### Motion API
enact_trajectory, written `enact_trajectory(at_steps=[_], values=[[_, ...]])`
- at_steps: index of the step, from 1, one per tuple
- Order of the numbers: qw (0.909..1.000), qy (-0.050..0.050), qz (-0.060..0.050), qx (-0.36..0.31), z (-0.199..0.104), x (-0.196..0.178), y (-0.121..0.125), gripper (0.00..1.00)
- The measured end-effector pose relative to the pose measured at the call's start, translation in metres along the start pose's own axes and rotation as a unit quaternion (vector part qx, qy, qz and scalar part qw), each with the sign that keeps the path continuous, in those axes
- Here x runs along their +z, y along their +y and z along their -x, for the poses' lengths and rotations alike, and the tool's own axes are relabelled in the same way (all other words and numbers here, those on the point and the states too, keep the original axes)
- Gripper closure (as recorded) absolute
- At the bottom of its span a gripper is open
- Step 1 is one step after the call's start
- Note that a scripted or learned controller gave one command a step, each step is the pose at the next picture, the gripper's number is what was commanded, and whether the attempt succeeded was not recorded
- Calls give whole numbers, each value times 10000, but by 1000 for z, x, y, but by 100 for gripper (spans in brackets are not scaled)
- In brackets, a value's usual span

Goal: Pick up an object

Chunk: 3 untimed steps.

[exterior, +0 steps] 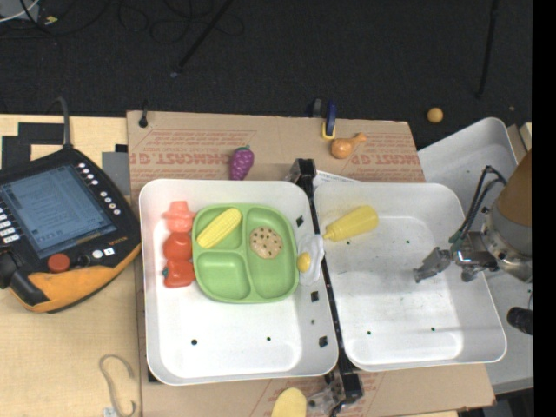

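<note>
Gripper (432, 269) at right edge of the right bin (452, 347). Jaw state unclear. Nothing visibly held; yellow mustard bottle (351, 224) lies well apart, upper left.

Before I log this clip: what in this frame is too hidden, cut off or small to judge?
- Two-finger gripper over the right white bin: too small and blurred to tell its finger state.
- Yellow rounded object: cut off by the bottom edge.
- Small yellow piece beside the green divided plate: too small to identify.

Two white bins (174, 337), one green tray (248, 281), one cookie (266, 242), perhaps three yellow toys (351, 224).
</note>
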<state>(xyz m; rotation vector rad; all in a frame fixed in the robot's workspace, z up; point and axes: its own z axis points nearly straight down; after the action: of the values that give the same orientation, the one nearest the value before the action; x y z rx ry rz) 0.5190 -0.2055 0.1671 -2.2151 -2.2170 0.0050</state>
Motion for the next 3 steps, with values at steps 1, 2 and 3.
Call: enact_trajectory(at_steps=[1, 2, 3], values=[[10000, 0, 9, -7, -5, 59, 9, 0], [10000, -5, 20, 4, -8, 81, 9, 0], [10000, -6, 30, 26, -6, 69, 9, 100]])
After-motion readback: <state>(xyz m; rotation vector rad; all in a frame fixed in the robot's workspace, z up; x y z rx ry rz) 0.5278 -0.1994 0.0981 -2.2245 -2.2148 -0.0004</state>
